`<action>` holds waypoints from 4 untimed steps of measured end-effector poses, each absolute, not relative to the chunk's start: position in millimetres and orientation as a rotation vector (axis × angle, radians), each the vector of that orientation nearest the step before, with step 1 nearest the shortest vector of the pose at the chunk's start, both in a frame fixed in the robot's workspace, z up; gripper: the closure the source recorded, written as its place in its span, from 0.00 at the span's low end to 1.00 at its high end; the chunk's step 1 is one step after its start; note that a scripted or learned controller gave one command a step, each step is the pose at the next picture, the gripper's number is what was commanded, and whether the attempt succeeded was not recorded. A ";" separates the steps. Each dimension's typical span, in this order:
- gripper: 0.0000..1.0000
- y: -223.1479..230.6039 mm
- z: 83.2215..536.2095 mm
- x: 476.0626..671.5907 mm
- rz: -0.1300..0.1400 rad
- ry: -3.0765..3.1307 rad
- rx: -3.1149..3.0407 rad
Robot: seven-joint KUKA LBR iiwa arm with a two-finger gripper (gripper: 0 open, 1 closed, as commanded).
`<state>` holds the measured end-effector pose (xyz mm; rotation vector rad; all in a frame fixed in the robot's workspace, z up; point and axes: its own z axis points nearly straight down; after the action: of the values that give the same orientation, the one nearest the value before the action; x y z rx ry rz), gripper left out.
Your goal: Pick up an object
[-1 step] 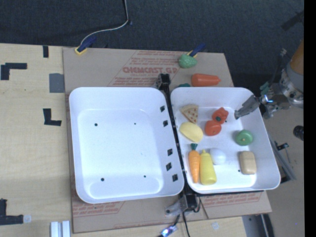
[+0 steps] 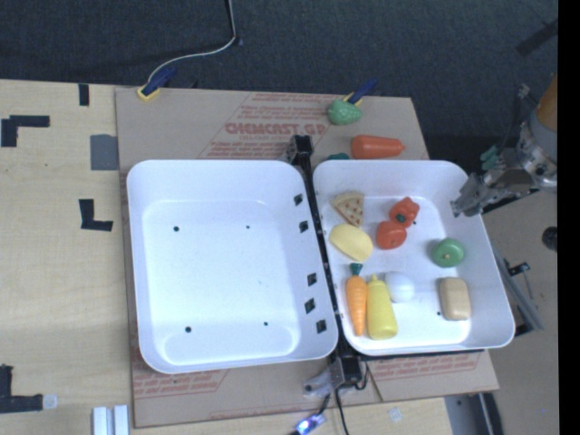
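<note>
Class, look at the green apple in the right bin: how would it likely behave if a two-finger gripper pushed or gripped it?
The green apple looks round, so a push would probably roll it. Its surface looks smooth, so it may slip from the fingers. Open floor of the right bin surrounds it, so nothing would stop it soon.

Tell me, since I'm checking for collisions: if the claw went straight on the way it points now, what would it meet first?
The claw hangs at the right bin's right rim, pointing down and left. Its first contact would probably be the bin floor near the green round toy, though its height is unclear from this angle.
</note>
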<state>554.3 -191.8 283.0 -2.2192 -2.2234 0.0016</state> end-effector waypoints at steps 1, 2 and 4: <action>1.00 -225.2 180.9 508.3 0.011 -2.209 -2.219; 1.00 -222.8 132.4 501.8 0.005 -2.217 -2.217; 1.00 -220.6 85.1 526.8 -0.005 -2.224 -2.213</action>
<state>526.8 -220.6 85.1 -2.2132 -2.2243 -0.0051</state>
